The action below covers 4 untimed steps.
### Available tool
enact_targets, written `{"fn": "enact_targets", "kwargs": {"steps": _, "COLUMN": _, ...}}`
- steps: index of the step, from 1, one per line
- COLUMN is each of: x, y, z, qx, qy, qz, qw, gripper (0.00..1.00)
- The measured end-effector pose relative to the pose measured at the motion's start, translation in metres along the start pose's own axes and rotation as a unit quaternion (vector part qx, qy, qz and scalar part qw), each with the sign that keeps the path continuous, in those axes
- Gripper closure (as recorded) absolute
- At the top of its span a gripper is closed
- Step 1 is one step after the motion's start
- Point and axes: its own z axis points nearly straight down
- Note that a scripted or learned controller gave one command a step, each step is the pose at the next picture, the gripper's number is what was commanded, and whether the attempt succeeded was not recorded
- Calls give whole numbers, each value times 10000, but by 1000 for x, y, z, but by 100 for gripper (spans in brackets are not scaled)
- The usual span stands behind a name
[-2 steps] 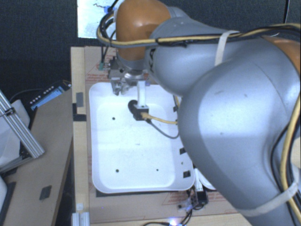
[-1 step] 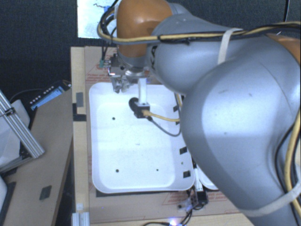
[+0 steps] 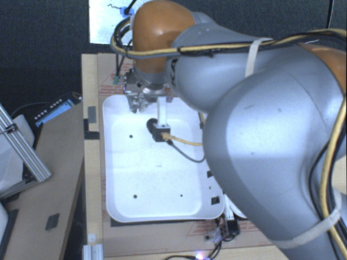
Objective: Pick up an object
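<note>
Tabletop (image 3: 65, 161) of pale board, dark curtain behind; entries run outward from the claw.

1. Claw (image 3: 138, 103): hangs from the orange-banded wrist, low over the bin's far corner. I cannot tell whether it is open or closed; nothing is seen gripped.
2. White bin (image 3: 116, 167): lies under the claw and stretches toward the camera. Its far rim is just beside the claw.
3. Dark dots (image 3: 131, 137): small marks on the bin floor, the closest just below the claw and two more well nearer the camera. They look too flat to grasp.
4. Object: no candidate can be made out beneath the claw; one may lie in the neighbouring bin, which is hidden.
5. Arm (image 3: 260, 118): grey bulk to the claw's right, covering that neighbouring bin.
6. Paper sheet (image 3: 108, 15): on the backdrop, beyond the claw.

Hazards, as judged: a descent here likely closes on bare floor, a wasted try. So close to the corner, the claw could strike the rim and shove the bin.
</note>
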Motion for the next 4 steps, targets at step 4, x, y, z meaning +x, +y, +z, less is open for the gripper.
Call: {"fn": "enact_targets", "kwargs": {"steps": 4, "x": 1, "y": 2, "z": -12, "qx": -32, "qy": 14, "qz": -19, "qw": 10000, "gripper": 100}}
